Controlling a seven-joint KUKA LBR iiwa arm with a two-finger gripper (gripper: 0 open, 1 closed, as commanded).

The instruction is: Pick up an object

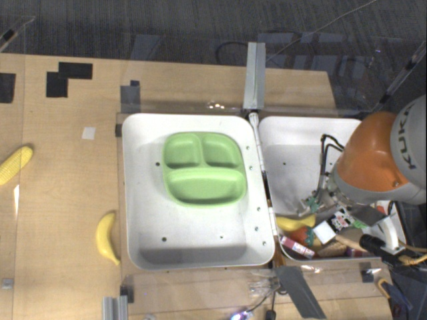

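Gripper [319,204] low in the right bin [293,145], lower right of the frame, hanging over a heap of small objects [313,235] at the bin's near edge — grip state impossible to call from up here. Looks like the reach-and-descend step; nothing visibly lifted yet. Next up, by the look of it: settling on one piece and closing cleanly. Heap crowded — yellow banana-like piece [291,223], red bits, a white block, all jumbled and touching. Green divided tray [202,167] sitting alone in the left bin [143,199].

We find a green divided plate [202,167] in the bin [143,245] left of the gripper [312,204]; farther left, on the bench [60,205], lie a banana [107,237] and a corn cob [15,165].
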